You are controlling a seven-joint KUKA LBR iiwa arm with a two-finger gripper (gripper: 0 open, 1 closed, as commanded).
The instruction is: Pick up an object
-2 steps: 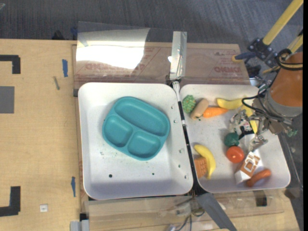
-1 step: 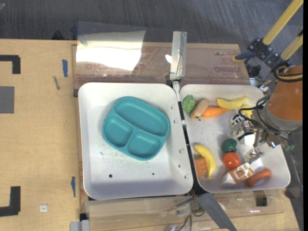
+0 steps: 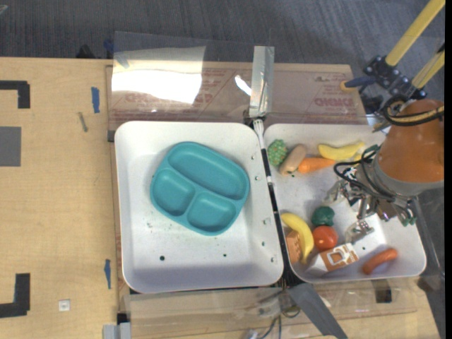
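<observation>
Right bin (image 3: 417, 260): gripper (image 3: 361, 214) hangs low over the middle, arm entering from the right (orange band above the wrist). Finger state cannot be told; the metal parts blur together. No object visibly in its grasp.

Objects in the right bin: green ball (image 3: 323, 215) just left of the gripper, tomato (image 3: 325, 237) beside it on the near side, banana (image 3: 299, 233) at the left wall, small carton (image 3: 338, 257) and red sausage (image 3: 380, 260) near edge. Far side: carrot (image 3: 316, 164), yellow banana (image 3: 341, 150), green piece (image 3: 277, 151).

Left bin (image 3: 134, 189): teal divided plate (image 3: 200, 187).
</observation>
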